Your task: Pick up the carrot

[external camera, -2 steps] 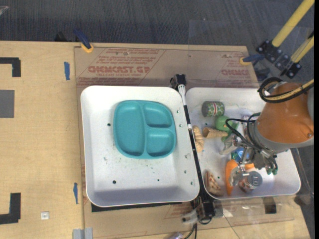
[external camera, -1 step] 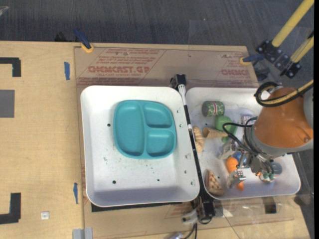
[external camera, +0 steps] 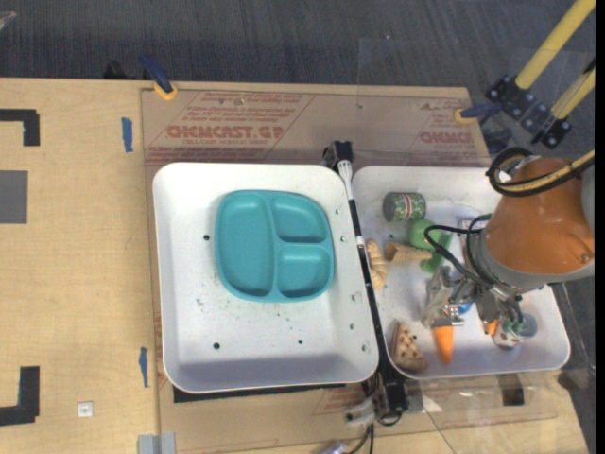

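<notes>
We see the carrot (external camera: 443,340) lying in the right bin (external camera: 553,348), near its front wall, a short orange cone with its narrow tip pointing toward the front edge and its broader end up under the tool (external camera: 452,303). Its surface looks smooth and evenly orange, like a toy vegetable. The tool sits directly above the carrot's broad end, at the end of the grey arm with its orange band (external camera: 539,220), and we cannot tell whether it is touching the carrot. Just left of the carrot we find a pizza slice (external camera: 407,345) against the bin's front corner. Farther back lie a green can (external camera: 405,206) on its side, a small tan piece (external camera: 377,263) by the divider, and a green leafy item (external camera: 437,239). The left bin (external camera: 180,282) holds a teal divided plate (external camera: 275,245). Both bins rest on the table (external camera: 66,282).
</notes>
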Robot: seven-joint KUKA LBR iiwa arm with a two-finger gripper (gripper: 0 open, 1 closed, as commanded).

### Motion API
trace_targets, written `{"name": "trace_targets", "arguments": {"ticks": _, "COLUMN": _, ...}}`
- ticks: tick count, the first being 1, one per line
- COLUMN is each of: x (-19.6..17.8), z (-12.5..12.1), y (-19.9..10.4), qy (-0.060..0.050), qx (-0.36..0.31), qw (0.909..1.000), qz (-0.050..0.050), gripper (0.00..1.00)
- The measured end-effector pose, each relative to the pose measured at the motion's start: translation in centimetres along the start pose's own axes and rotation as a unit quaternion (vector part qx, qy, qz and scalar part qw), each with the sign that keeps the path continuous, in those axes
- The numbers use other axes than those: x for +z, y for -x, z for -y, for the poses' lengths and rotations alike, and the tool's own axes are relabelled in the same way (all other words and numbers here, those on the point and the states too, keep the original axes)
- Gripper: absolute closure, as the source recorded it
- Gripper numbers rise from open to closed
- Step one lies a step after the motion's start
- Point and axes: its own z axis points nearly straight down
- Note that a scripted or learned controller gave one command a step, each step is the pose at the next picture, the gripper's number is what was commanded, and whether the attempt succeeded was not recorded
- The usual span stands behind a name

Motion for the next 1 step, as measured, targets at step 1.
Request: {"name": "trace_targets", "arguments": {"ticks": 1, "x": 0.06, "z": -0.02, "y": -0.04, "qy": 0.0, "qx": 0.0, "qw": 1.0, "qz": -0.001, "gripper": 0.0}}
